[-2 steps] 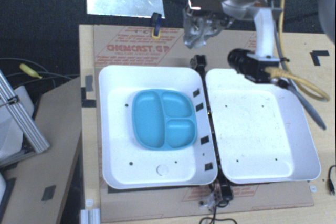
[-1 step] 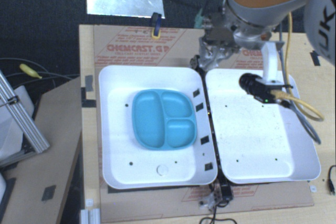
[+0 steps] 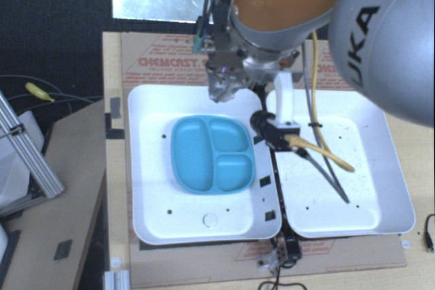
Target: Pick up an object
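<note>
A light blue divided plate (image 3: 211, 154) with three compartments lies flat in the middle of the left white bin (image 3: 153, 214). My gripper (image 3: 221, 86) hangs over the far edge of that bin, just beyond the plate's far rim and a little above it. I see nothing held in the gripper. The grey arm with its orange band covers the upper right of the view and hides the far part of the right bin (image 3: 380, 214).
The two bins sit side by side on a cardboard sheet (image 3: 160, 54), joined by a dark central divider (image 3: 275, 193). A small pale round mark (image 3: 210, 219) shows on the left bin's floor near its front wall. Aluminium framing (image 3: 27, 159) stands off the bench at left.
</note>
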`<state>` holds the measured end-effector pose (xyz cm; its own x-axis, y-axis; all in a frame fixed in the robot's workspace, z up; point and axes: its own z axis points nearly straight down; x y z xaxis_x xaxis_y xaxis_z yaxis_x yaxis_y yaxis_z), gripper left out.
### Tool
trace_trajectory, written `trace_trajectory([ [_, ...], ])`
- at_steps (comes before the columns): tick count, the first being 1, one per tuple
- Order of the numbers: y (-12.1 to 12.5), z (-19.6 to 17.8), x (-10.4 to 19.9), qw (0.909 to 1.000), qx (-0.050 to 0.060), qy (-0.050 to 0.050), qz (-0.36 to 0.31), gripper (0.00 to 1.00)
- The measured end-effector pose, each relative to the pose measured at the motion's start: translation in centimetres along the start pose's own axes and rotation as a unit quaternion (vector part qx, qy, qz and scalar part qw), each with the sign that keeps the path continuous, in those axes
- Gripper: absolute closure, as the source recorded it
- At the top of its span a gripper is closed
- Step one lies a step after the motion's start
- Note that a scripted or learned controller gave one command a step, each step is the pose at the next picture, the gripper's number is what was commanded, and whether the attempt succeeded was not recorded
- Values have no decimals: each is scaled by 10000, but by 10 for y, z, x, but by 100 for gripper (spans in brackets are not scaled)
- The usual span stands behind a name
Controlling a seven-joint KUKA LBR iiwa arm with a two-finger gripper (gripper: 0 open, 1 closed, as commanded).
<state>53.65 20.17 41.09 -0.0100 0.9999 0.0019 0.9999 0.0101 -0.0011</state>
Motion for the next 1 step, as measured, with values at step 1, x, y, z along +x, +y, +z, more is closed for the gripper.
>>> trace_trajectory([
  [1, -5, -91, -62, 10000, -69, 3, 70, 100],
])
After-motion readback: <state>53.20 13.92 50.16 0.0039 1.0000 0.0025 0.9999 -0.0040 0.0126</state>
